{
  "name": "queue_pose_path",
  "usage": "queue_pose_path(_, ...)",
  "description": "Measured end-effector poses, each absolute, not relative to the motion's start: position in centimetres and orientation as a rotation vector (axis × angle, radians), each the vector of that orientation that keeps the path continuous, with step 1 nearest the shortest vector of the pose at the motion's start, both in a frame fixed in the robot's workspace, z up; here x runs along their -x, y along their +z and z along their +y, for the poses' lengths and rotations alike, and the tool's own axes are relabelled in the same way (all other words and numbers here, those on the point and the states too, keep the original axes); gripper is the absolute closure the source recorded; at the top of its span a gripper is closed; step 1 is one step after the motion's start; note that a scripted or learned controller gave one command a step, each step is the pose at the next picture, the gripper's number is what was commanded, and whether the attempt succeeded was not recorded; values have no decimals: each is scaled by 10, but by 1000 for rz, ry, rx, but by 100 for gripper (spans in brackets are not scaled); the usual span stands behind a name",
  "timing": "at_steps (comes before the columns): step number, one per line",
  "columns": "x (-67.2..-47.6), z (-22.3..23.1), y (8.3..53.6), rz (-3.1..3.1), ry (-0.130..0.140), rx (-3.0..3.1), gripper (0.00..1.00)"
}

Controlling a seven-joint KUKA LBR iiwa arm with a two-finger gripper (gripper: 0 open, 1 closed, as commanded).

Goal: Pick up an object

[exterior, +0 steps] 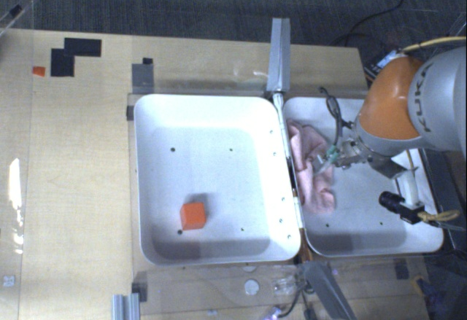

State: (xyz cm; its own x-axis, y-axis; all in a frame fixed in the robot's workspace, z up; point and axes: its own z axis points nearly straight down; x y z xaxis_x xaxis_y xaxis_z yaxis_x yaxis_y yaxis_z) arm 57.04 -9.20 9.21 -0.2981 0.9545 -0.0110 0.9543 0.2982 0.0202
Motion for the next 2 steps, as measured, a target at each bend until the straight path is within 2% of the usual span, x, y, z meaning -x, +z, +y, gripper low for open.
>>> queue_pose_path(1,-573,-90,103,2514,23,-1844,100)
queue_pose_path(2,-628,-36,186,2554,7,-1819,100)
